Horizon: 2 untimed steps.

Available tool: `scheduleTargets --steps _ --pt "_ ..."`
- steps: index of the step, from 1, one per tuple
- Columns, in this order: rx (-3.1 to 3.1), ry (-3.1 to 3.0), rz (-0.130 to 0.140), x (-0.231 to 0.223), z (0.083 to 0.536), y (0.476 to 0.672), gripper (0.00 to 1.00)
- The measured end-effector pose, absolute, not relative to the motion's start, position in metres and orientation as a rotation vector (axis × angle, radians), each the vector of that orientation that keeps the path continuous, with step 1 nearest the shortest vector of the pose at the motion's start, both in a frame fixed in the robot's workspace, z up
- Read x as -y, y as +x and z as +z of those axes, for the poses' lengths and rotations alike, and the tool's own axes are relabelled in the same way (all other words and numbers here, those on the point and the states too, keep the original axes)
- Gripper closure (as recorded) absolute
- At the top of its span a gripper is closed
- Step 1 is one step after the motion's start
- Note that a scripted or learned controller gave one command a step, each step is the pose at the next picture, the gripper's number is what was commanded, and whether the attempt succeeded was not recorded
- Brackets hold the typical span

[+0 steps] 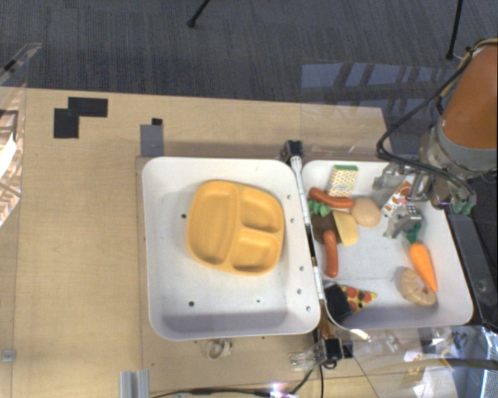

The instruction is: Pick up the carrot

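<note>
Carrot (423,265) lies loose in right bin (459,307), not yet lifted. Pincer (402,211) hovers just above it (spread unclear, cannot tell). Grasp remains.

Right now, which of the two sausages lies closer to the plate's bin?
The lower sausage, lying upright along the right bin's left wall. The other sausage lies across, higher up below the cracker.

Robot lab: wooden bench (78,256) with 2 white bins (167,311), loose cables (405,124), grey carpet (233,47), stand legs (198,12).
</note>
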<state>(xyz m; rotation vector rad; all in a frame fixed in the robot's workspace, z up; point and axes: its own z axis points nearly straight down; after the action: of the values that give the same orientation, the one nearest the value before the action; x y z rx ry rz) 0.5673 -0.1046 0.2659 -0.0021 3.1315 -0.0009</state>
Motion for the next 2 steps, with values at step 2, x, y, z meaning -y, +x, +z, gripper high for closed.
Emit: scheduleTargets --steps 2 --pt "-3.111 0.259 -0.005 0.207 0.091 0.549 0.0"
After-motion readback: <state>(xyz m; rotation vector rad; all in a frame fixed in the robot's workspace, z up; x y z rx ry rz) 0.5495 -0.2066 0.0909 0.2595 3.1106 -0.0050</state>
